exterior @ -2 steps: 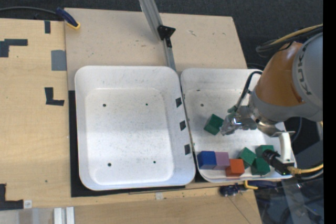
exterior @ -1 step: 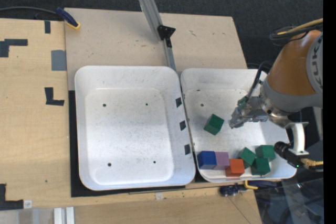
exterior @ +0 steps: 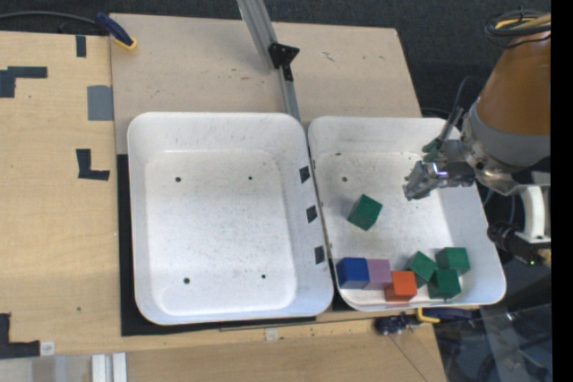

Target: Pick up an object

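A green cube lies alone near the middle of the right bin. Along that bin's front edge sit a blue cube, a pale purple cube, an orange cube and three green cubes. My gripper hangs over the right half of the right bin, to the right of the lone green cube and a little behind it. Nothing shows between its tips.
The left bin stands beside the right one. A grey metal pole slants in from the top to the gap between the bins. A blue and yellow clamp lies at the bench's far left.
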Available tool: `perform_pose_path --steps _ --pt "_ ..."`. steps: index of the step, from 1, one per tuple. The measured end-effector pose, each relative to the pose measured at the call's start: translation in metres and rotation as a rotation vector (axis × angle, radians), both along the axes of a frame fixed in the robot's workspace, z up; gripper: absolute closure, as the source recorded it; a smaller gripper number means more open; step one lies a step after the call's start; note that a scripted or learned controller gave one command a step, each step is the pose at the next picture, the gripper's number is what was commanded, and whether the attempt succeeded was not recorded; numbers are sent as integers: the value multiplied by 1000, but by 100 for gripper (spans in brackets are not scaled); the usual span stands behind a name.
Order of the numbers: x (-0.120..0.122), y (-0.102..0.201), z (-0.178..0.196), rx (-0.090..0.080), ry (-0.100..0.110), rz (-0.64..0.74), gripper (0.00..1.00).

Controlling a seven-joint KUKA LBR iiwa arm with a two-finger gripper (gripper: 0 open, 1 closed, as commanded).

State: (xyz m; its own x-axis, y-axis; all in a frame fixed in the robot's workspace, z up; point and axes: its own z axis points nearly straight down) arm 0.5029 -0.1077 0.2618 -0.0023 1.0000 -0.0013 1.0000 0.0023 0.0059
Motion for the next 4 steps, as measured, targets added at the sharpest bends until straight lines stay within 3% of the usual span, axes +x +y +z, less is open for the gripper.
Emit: perform_pose_path --steps 4 --pt "122 189 -9 2 5 3 100"
